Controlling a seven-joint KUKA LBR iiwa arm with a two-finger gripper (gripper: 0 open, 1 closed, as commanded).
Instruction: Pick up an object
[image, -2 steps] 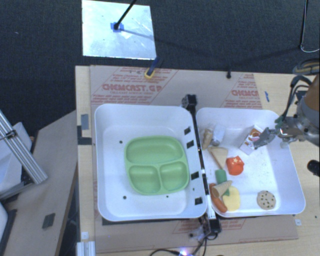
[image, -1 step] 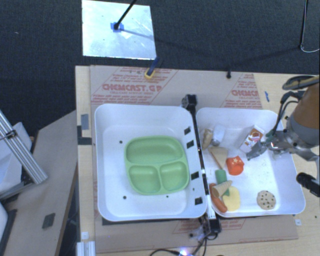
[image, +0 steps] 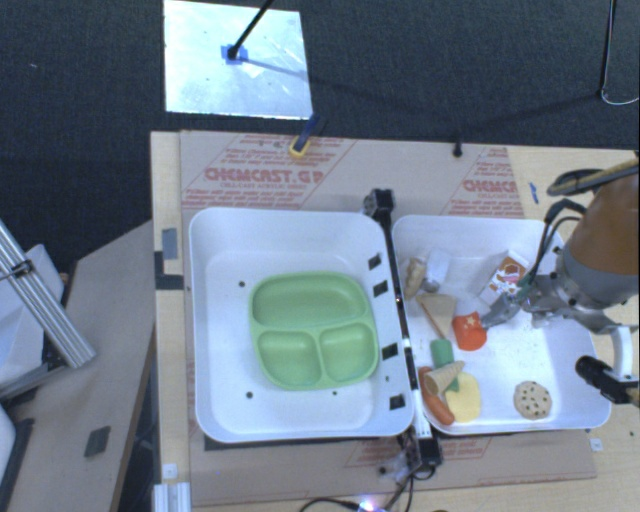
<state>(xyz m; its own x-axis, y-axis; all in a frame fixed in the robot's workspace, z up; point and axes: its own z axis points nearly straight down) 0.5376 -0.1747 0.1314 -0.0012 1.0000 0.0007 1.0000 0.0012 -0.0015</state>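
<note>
My gripper (image: 497, 311) reaches in from the right over the right bin (image: 570, 415), its tip right beside a red-orange toy tomato (image: 469, 333); I cannot make out its fingers. Nothing shows clearly between them. Around the tomato lie a tan wedge (image: 436, 313), a beige piece (image: 414, 272), a small white carton with a red label (image: 505, 274), a green block (image: 441, 352), a yellow piece (image: 462, 398), an orange carrot-like piece (image: 436, 403) and a chocolate-chip cookie (image: 532, 399).
The left bin (image: 215, 400) holds a green three-compartment plate (image: 308, 329). A black clamp strip (image: 392, 300) runs between the bins. The grey arm with its orange band (image: 605, 235) hangs over the right bin's right side. A silver sheet (image: 238, 58) lies beyond the bench.
</note>
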